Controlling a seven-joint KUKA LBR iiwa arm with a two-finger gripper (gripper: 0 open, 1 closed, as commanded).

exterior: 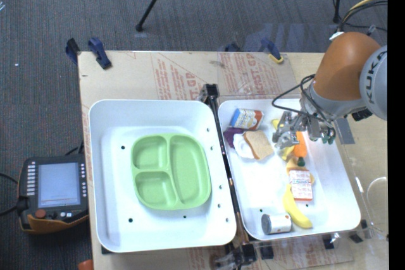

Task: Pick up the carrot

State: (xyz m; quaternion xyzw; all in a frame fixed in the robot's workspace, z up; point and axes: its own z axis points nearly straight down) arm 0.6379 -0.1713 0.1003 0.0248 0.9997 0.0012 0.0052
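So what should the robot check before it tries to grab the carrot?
1. Carrot in view, in the right bin: ok.
2. Tool over the carrot: ok, it hangs right beside the carrot's top end.
3. Carrot between the fingers: cannot tell.
4. Room around the carrot: not ok, the bread slice lies close on one side and the red packet just below.
5. Banana out of the way: ok.

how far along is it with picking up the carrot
Done: the grey arm with the orange band has reached over the right white bin, and its gripper sits right by the orange carrot. In hand: closing in on the carrot; whether it is gripped cannot be told. Left: the lift, since the carrot appears to lie in the bin near the slice of bread.
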